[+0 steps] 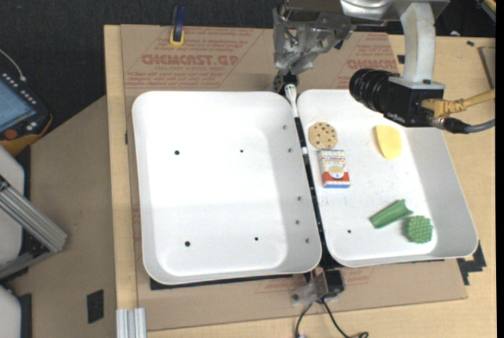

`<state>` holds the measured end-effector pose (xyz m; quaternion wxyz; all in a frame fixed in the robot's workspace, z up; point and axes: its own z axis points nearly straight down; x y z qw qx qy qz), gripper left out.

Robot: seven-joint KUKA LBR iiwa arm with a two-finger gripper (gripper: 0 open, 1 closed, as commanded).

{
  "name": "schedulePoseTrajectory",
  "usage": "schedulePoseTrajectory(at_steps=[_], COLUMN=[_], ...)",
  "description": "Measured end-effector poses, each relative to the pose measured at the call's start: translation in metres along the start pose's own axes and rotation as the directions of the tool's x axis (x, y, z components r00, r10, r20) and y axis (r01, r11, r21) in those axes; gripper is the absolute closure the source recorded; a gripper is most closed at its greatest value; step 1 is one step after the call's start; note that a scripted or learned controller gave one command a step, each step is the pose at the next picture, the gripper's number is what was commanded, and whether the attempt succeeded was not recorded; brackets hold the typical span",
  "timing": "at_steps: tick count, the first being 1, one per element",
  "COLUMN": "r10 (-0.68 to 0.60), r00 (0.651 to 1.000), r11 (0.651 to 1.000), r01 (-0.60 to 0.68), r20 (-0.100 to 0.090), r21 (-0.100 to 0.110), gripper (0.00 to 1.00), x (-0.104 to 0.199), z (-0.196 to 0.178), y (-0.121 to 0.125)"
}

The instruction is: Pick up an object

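Observation:
The right bin [457, 195] holds a round brown cookie [322, 135], a small red, white and blue box [335, 169], a yellow wedge [387, 142], a green pickle-like piece [390, 213] and a knobbly green ball [419, 229]. My gripper [287, 83] hangs over the back rim where the two bins meet, up and to the left of the cookie. I see nothing in it. The arm's bulk covers the bench behind it.
The left bin [157, 171] lies beside the right one, sharing a central ridge [303, 163]. A black cylinder [386, 96] on the arm overhangs the right bin's back edge. A blue and yellow clamp [178, 27] sits on the cardboard at back left.

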<state>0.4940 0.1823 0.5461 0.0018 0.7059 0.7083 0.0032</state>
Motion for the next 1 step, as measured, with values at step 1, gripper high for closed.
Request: schedulePoseTrajectory(at_steps=[1], r10=[-0.001], r00=[1.000], r11=[1.000], r01=[0.001], r20=[-0.001], r21=[-0.004], gripper=[1.00], x=[0.0007], z=[-0.0104], y=[0.0006])
